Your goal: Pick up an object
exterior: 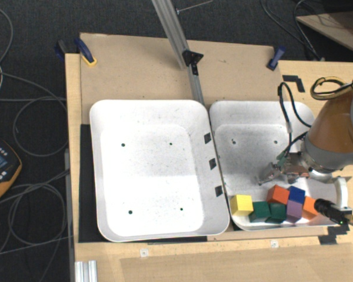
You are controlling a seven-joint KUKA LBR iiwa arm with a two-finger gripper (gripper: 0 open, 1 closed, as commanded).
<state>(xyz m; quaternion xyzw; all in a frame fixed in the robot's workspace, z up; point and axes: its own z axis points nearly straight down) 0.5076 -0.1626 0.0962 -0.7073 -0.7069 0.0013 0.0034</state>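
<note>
Orange block (277, 194) lies at 6 o'clock of the gripper (280, 170); claw state unclear, so descend straight, centred.

1. The left bin (147, 169) lay wide open to me, its floor bare.
2. In the right bin (247, 140), blocks (276, 204) crowded the near edge.
3. That bin's far half stood free.
4. A slanted metal rail (173, 25) crossed above the far tabletop (135, 63).

Wooden bench (141, 63) bears two white bins: left bin (100, 157); right bin (247, 113) touching.
</note>
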